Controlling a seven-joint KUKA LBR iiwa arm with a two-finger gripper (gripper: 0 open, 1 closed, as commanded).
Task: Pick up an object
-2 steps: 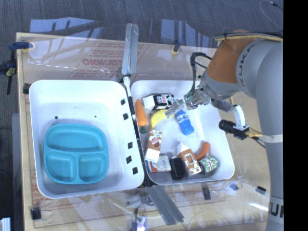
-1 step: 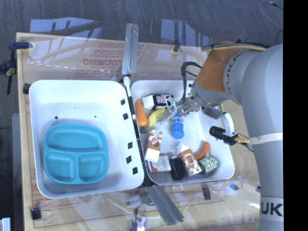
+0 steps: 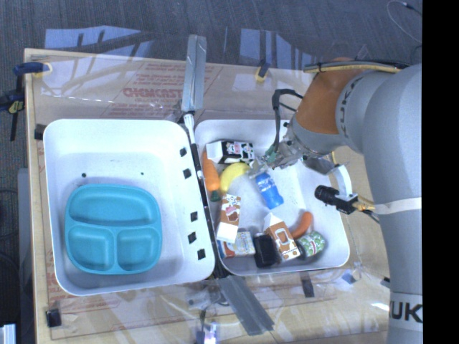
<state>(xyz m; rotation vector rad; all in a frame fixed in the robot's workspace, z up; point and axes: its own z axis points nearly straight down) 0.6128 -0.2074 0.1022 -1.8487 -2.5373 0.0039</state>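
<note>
bottle (image 3: 269,190) lies just below the gripper (image 3: 276,156); cannot tell its finger state. crowded by the banana (image 3: 233,175), it may roll aside and be missed.

Glossy white plastic bins (image 3: 115,131) (blue tray (image 3: 112,228) matt plastic)

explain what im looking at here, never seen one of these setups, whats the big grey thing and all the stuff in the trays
One camera above a bench looks down at a slant. The big grey robot arm with an orange band reaches in from the right; its gripper hangs over the right shallow white bin. That bin holds small items: a blue plastic bottle, a yellow banana-shaped toy, an orange carrot-shaped toy and small cartons. The left shallow white bin holds a turquoise divided plate. I see nothing clearly held.
</note>
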